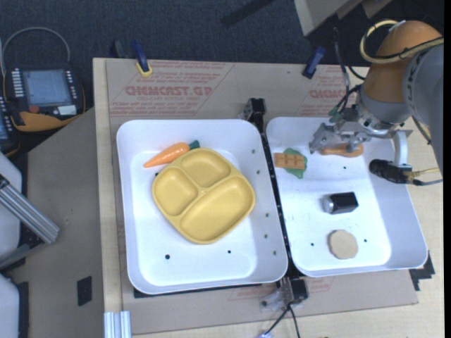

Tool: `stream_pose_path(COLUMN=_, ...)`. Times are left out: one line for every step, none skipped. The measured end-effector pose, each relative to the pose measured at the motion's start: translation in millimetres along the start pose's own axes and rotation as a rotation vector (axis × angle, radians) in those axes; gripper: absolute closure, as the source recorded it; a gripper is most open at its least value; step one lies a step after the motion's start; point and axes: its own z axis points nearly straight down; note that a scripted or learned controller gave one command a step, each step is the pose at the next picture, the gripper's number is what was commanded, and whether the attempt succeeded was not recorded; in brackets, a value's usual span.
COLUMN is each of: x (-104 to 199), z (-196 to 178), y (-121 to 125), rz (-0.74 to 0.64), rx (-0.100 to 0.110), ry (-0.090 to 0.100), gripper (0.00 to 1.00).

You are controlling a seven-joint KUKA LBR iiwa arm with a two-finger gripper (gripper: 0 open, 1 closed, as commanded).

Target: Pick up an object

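Your gripper (337,141) is down low at the far end of the right bin (394,245), sitting right over an orange-brown object (350,148). Honestly can't tell from this angle whether it's gripping anything.

Just to its left there's a waffle-looking piece (290,161) by the bin's left wall. Nearer the camera you've got a small dark block (341,203), then a round tan cookie (343,244).

Over in the left bin (141,252), a yellow divided plate (203,194) sits mid-bin with a toy carrot (166,154) touching its far edge.
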Motion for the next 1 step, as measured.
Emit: stream_pose_path(x=-0.5, z=-14.3, y=1.8, rz=0.0, rx=-0.008, ry=-0.002, gripper=1.0)
